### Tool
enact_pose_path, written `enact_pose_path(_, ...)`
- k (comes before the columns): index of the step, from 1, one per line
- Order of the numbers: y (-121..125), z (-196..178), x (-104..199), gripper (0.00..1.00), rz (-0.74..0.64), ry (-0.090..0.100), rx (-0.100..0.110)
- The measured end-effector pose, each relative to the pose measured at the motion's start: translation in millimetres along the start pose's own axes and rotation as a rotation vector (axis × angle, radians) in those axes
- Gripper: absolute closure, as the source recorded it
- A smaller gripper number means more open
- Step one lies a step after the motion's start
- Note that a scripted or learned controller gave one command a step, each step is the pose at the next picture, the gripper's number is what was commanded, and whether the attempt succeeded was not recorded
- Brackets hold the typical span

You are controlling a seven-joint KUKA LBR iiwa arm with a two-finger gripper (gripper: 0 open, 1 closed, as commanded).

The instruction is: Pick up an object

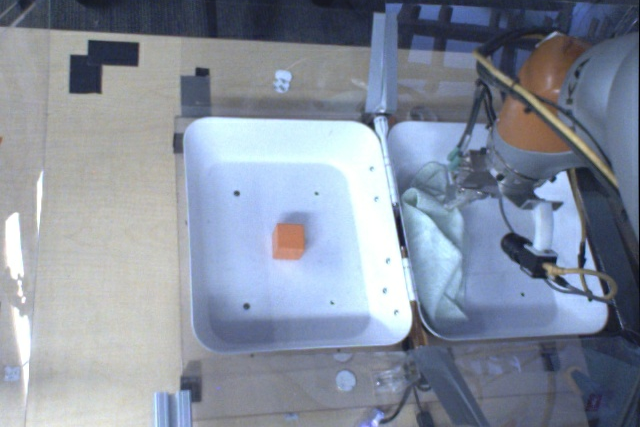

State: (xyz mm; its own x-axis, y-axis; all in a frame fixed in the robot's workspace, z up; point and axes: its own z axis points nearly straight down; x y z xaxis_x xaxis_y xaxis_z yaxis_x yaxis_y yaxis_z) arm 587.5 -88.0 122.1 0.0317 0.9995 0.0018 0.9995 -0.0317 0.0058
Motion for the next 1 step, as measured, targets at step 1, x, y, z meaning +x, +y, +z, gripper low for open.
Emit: enact_pose_path(1, 82.2, -119.2, 24.1, 1.00, 0.092, -0.003, 0.000)
